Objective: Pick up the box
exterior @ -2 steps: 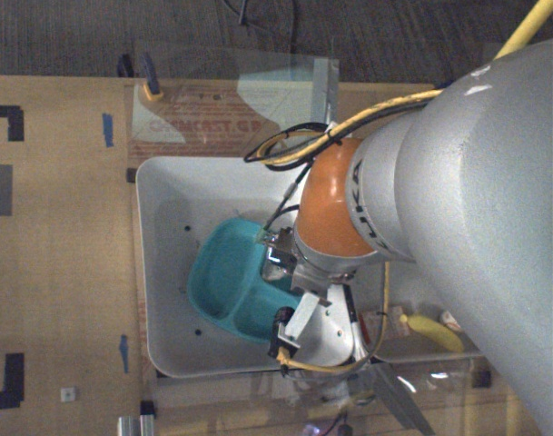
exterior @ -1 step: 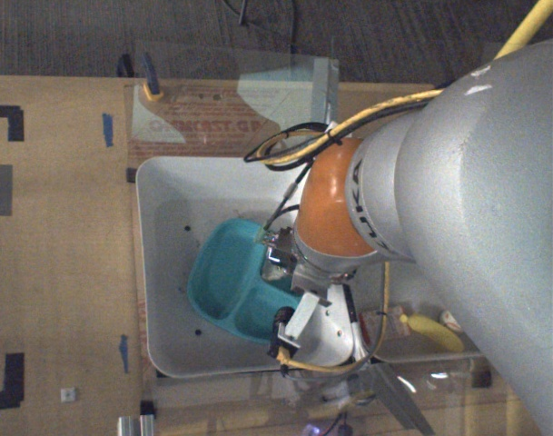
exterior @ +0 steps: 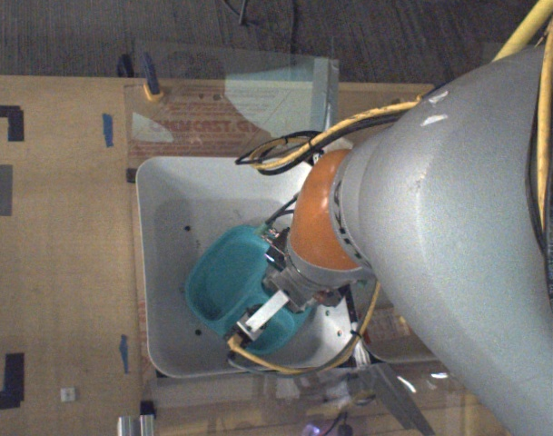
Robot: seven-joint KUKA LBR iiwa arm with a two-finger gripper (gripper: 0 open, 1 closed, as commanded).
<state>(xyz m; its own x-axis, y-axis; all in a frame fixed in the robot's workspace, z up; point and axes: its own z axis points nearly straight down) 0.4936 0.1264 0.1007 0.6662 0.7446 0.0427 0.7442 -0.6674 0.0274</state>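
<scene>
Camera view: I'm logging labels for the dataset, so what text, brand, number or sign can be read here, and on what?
Faint reddish print on the clear sheet behind the bin: too blurred to read.
Teal object in the bin: no readable text.
Arm: no readable text.

We see a bulky grey arm [exterior: 458, 225] with an orange band [exterior: 317, 216], trailing yellow and black cables [exterior: 349, 125].
</scene>
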